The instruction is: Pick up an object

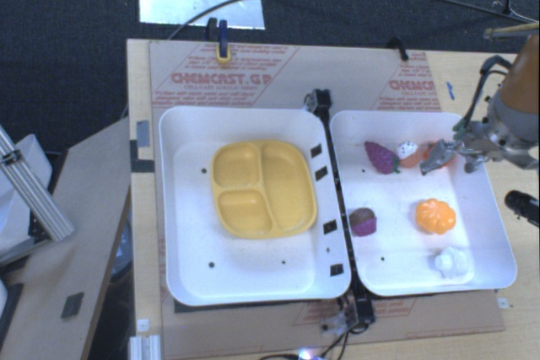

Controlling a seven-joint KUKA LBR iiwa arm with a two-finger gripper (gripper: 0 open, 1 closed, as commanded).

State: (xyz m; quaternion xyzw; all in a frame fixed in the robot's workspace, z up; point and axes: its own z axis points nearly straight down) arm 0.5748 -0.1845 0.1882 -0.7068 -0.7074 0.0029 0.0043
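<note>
While dark carpet surrounds it, I see the pale wooden surface (101, 173) carrying a shallow white left bin (186, 265) that holds a glossy yellow plastic divided plate (261, 188). Right bin (498, 257): purple toy (381, 156), dark round piece (363, 221), ribbed orange pumpkin (435, 216), white lump (450, 262). Grey gripper (451, 158) hovers at the far edge, jaws spread, gripping nothing.

I'm seeing a yellow tray (260, 188) sitting in the left bin (181, 206); blue clamp (222, 36) gripping the board's (253, 72) far edge.
</note>
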